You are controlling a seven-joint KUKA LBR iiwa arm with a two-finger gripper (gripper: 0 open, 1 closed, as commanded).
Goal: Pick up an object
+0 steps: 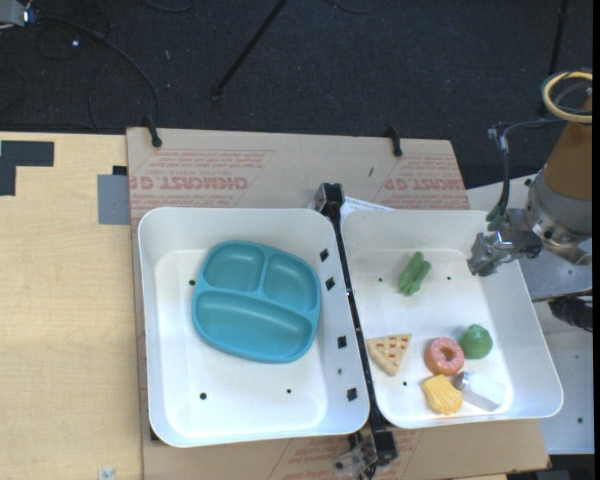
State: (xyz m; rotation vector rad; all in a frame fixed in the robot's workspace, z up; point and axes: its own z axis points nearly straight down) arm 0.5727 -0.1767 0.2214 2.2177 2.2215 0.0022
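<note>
**Gripper at right bin's far-right rim, toys all to its left and nearer the camera**

Left of bench: bare wood top (50, 298) with dark tape marks. Cardboard sheet (280, 173) under both bins, printed text upside down.

Left bin (170, 408): holds a teal divided plate (257, 301), three compartments, lying flat near bin centre, slightly rotated. Nothing on the plate.

Black clips along the divider (345, 308) between bins.

Right bin (540, 388): five toys plus one grey piece.
- Green pea pod (414, 273), upper middle of bin, lying alone, well left of the gripper and a bit nearer the camera.
- Waffle wedge (390, 352), near the divider side, lower half.
- Pink donut (444, 355), just right of the waffle wedge, apart from it.
- Green round toy (475, 342), touching or just beside the donut's right edge; cannot tell which.
- Yellow toy (441, 395), below the donut, near front rim.
- Grey flat piece (477, 393), touching the yellow toy's right side.

Gripper (483, 256) at far right, over the bin's right-hand rim, upper part. Metal fingers small and dark; cannot tell apart or together. Nothing visible between them. Nearest toy: pea pod, to its left; donut cluster well below it in view. Grey arm with orange band (572, 158) behind, reaching in from right.
</note>
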